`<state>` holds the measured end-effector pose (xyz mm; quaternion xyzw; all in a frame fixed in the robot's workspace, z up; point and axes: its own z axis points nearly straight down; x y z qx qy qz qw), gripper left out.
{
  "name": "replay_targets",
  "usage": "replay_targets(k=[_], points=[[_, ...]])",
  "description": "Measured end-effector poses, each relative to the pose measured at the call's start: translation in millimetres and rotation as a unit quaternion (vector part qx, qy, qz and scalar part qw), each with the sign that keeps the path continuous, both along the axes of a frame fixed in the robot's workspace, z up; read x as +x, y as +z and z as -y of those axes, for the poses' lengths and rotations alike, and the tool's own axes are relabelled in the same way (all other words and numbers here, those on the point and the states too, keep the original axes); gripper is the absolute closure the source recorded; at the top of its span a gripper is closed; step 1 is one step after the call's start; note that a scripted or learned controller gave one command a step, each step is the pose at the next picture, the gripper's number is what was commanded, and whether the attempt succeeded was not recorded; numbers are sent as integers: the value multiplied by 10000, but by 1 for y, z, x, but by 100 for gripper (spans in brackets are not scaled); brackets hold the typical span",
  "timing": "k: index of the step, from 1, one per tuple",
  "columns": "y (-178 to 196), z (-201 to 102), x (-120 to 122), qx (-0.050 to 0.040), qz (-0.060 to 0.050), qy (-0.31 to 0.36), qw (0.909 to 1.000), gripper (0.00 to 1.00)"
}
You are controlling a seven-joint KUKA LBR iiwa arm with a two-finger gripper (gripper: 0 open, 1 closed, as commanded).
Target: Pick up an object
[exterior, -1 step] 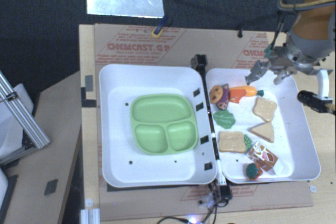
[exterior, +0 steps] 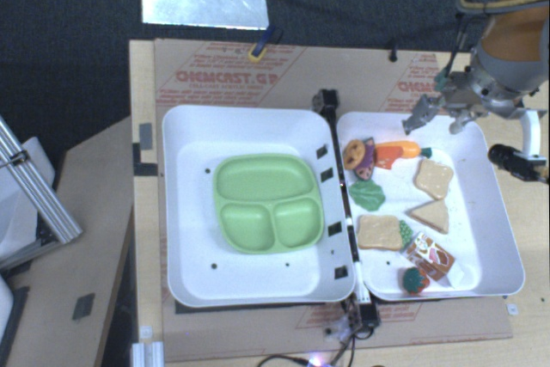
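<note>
Jaws (exterior: 438, 118) hovering spread wide, empty, above right bin's (exterior: 497, 211) far rim.

Toy carrot (exterior: 397, 153) lying just below and left of jaws, nearest target; looks like light rigid plastic, smooth, likely slippery, so best pinched across its thick orange middle. Purple-orange toy (exterior: 358, 157) touching carrot's far-left end, crowding that side. Bread slices (exterior: 432, 179) sitting further below jaws, green leaf (exterior: 368, 195) lower left. Green tray (exterior: 266, 202) sitting in left bin (exterior: 185, 211), well apart, on the counter (exterior: 103, 176).

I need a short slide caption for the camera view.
Claw open above right bin of toy food; green tray in left bin.
</note>
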<state>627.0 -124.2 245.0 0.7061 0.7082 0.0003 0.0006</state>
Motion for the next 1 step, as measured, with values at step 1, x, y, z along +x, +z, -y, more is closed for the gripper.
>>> replay_targets(k=[1], points=[[-53,5,-9,3,-13,-8,10000,0]])
